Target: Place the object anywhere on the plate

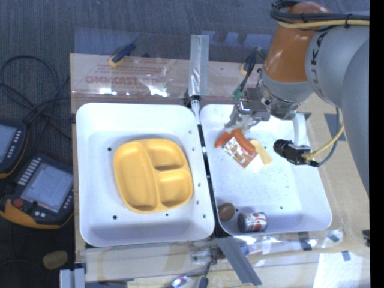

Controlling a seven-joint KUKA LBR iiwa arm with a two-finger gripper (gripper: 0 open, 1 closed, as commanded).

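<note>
A yellow divided plate (153,174) lies in the left white bin (96,122). In the right bin (300,203), an orange-red packet (235,145) with a brown printed face rests beside a pale yellow block (262,155). My gripper (242,120) hangs right over the packet's upper end, its fingers pointing down at it. The view does not show whether anything is between them. A small brown round object (225,211) and a little can (252,221) with a red label lie near the right bin's front wall.
A metal divider (198,71) stands between the bins at the back. A black cylinder with a yellow cable (291,151) hangs off the arm over the right bin. Handheld controllers (33,188) and cables lie left of the bench.
</note>
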